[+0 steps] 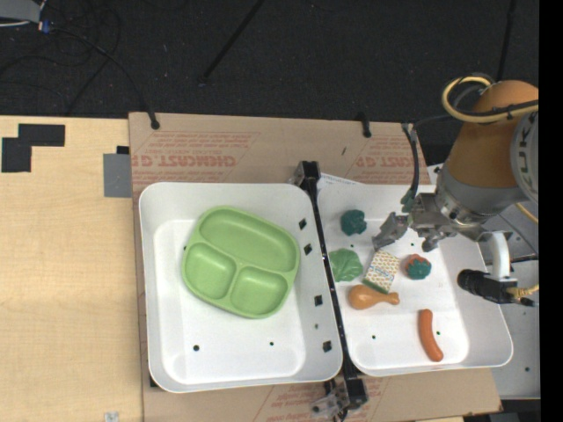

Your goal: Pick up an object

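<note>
My gripper [409, 238] hangs over the right bin [475, 354], its fingers spread open with nothing between them. Just below it lie a small patterned box [381, 271] and a teal-and-orange ball [418, 267]. A dark teal lump [354, 221] sits to the gripper's left. A green leafy piece [346, 264] lies near the divider. An orange drumstick [373, 298] rests below the box, and a red-orange sausage [429, 334] lies near the front right.
The left bin [167, 359] holds a light green divided plate [239, 262]. A black divider [324, 271] runs between the bins. The arm's orange-banded body [488, 152] looms over the right bin's far right corner, with a black fitting [488, 286] at the right rim.
</note>
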### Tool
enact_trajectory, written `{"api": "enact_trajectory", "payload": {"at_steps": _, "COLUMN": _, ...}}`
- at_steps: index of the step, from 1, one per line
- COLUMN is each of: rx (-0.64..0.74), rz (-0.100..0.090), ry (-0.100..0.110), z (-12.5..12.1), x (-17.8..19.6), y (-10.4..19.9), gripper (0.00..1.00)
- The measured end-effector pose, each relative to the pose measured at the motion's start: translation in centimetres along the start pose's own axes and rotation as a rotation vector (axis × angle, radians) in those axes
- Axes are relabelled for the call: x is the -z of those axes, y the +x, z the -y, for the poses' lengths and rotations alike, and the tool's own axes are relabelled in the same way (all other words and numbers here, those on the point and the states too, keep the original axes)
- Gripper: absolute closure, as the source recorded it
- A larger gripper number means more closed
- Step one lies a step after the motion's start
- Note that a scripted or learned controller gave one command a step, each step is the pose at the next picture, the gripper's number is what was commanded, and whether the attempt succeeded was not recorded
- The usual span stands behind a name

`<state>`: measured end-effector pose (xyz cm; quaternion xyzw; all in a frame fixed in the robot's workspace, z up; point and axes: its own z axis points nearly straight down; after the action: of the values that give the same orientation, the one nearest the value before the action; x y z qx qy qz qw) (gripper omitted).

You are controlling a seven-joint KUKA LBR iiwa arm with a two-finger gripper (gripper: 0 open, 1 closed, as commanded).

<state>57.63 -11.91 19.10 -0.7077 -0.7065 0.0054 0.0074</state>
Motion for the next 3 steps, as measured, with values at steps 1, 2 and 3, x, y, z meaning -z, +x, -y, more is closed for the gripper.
{"api": "enact_trajectory", "payload": {"at_steps": 1, "rx": 0.002, "rz": 0.002, "ry": -0.014, "z": -0.3, "x": 0.8, "y": 0.0, "gripper": 0.00}}
{"api": "enact_trajectory", "payload": {"at_steps": 2, "rx": 0.000, "rz": 0.001, "ry": -0.009, "z": 0.2, "x": -4.8, "y": 0.9, "gripper": 0.00}}
{"api": "enact_trajectory", "payload": {"at_steps": 3, "rx": 0.000, "rz": 0.008, "ry": -0.020, "z": 0.0, "x": -9.7, "y": 0.7, "gripper": 0.00}}
